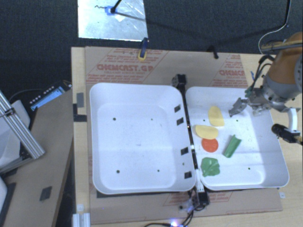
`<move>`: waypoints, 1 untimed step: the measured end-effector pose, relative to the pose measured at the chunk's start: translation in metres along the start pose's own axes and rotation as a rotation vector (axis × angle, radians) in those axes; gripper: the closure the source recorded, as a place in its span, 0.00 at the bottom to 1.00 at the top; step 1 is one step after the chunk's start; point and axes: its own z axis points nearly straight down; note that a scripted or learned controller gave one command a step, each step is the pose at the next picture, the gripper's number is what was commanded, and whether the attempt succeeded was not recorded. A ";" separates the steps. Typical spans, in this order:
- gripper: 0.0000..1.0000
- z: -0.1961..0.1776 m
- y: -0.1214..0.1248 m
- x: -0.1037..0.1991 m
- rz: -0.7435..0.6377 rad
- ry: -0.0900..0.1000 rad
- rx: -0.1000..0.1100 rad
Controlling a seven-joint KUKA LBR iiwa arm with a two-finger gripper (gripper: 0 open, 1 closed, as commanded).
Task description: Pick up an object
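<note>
The right bin holds several small items. A yellow oval piece lies near its back left, and a second yellow piece sits just in front of it. Touching that one is a red-orange disc. To the disc's right lies a green stick, tilted, and a green leafy lump rests near the front left corner. My gripper hangs over the back right part of this bin, right of the upper yellow piece. Its fingers are spread and nothing is between them.
The left bin adjoins the right one along a black clipped divider. The arm's orange band and a black fitting overhang the right bin's right side. A cardboard sheet lies under both bins.
</note>
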 end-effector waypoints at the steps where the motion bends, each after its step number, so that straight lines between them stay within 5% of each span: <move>1: 1.00 -0.020 0.006 0.003 -0.008 -0.002 -0.019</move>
